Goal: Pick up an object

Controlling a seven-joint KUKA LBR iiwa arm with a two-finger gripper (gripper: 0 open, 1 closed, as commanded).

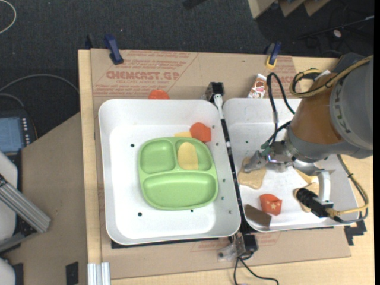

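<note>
1. The pincer (254, 162) is hanging low over the left half of the right bin (249, 108), pointing left towards the wall the two bins share. The view is not showing whether it is wide or narrow, so I cannot tell, and nothing is visibly being held in it.
2. A tan flat piece (252, 180), the closest thing for picking, is lying on the bin floor just on the near side of the pincer. Whether the two are touching cannot be told.
3. A red piece (271, 203) is sitting nearer still and slightly right, apart from the tan flat piece.
4. A dark brown piece (257, 217) is resting by the near wall of the right bin, just beside the red piece.
5. A second tan piece (306, 175) is peeking out to the right, partly hidden under the wrist.
6. The grey arm (332, 111) is reaching in from the right above this bin.
7. In the left bin (119, 159) a green divided plate (178, 189) is lying flat, with a yellow piece (187, 155) sitting in its far right compartment.
8. An orange-red piece (201, 132) is lying just beyond the plate's far right corner.
9. A small carton (257, 87) is standing on the board beyond the right bin.
</note>
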